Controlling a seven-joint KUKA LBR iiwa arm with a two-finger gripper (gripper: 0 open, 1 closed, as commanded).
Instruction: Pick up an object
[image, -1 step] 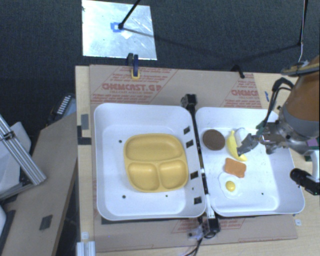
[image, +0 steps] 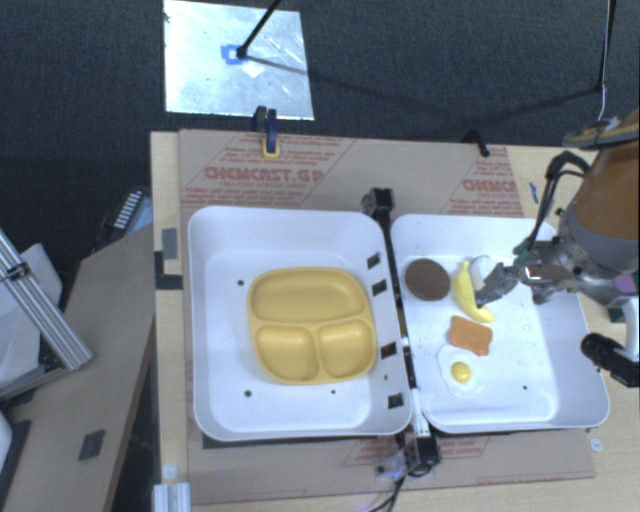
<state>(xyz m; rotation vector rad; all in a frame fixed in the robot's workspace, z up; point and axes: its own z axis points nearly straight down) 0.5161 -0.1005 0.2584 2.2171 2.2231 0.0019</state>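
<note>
At right of centre, we judge the yellow plastic toy banana (image: 466, 291) light, stiff and slippery, best pinched mid-length; whether the two-finger gripper (image: 491, 289) touching it is spread, we cannot tell.

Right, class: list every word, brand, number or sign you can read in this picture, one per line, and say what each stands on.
"CHEMCAST GP": red print, running upside down, on the brown protective sheet behind the left bin.
"CHEMCAST": the same red print, cut off at the sheet's right end behind the right bin.
Fainter red repeats along the sheet's front edge: too small to read.
Toy foods and yellow divided tray: no text.
</note>
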